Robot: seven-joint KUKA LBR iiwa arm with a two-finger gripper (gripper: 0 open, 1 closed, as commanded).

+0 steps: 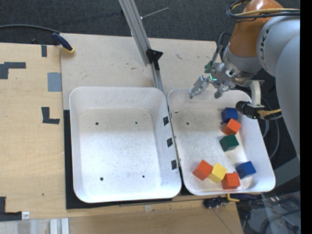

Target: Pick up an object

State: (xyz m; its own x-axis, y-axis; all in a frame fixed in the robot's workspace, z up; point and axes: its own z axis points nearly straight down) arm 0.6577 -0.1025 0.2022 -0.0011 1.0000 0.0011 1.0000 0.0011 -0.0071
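My gripper (208,90) hangs over the far edge of the right bin (195,130), its two fingers spread apart and nothing between them. The bin holds several small blocks. A blue block (229,114), an orange block (232,126) and a dark green block (228,143) lie along its right side, below and to the right of the gripper. Near the front sit an orange block (202,170), a yellow block (218,172), a second orange block (231,180) and a blue block (246,169).
The left bin (119,140) stands beside the right one, sharing a raised middle rim. A slanted metal bar (139,28) runs from the top down to the bins' far edge. A cable with a blue and yellow end (62,41) lies at the back left.
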